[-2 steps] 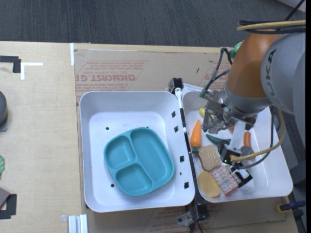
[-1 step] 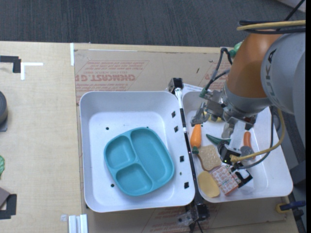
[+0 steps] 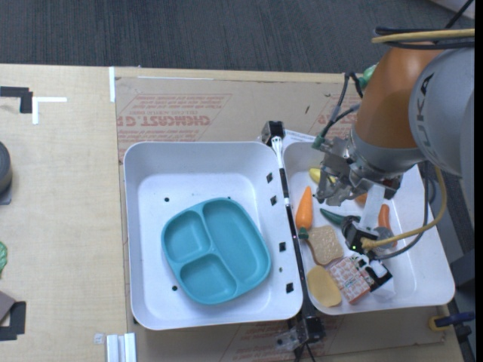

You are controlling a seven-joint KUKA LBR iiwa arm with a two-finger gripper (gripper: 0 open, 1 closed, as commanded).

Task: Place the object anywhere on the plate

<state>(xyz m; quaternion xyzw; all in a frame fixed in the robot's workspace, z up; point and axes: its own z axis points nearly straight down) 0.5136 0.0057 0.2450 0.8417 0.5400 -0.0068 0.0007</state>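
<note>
Gripper (image 3: 337, 191) hovered low over the right bin (image 3: 434, 277), near the carrot (image 3: 303, 208); finger state couldn't be told. Likely pick phase, nothing visibly held. Teal 3-section plate (image 3: 216, 250) sat bare in the left bin (image 3: 151, 172). Next: secure the carrot, carry left.

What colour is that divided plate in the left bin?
Teal blue all over, seen plainly in the camera view: the plate has three compartments.

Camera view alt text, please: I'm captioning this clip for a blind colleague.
A grey and orange robot arm reaches from the right into the right-hand white bin, its gripper above a carrot and other toy food. The left bin holds a teal divided plate with nothing on it.
</note>
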